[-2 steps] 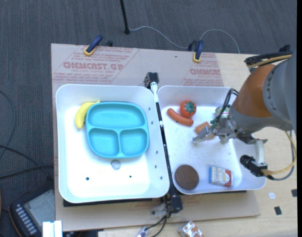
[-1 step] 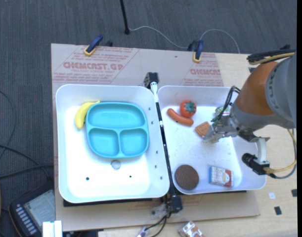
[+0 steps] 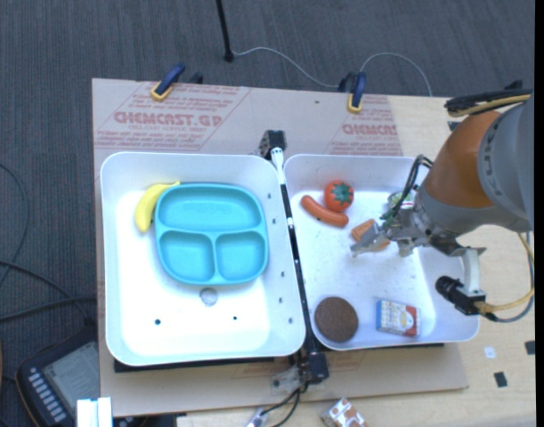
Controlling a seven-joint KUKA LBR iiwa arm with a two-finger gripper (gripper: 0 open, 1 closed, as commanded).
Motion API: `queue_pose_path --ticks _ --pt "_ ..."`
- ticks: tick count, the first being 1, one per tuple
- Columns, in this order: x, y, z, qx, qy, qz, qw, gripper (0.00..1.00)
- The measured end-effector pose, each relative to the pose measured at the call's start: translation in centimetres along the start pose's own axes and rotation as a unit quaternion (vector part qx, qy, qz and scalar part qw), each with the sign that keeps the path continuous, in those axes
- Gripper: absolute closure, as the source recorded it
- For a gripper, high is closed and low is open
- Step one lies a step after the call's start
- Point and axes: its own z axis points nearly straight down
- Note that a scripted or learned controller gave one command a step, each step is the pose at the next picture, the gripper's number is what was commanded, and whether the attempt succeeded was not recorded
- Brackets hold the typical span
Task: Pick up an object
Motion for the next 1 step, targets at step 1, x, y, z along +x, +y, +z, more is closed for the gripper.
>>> queue_pose_path --ticks 1 --pt "2.75 7.21 1.17 0.002 0.001 -0.001 1.0 0.0"
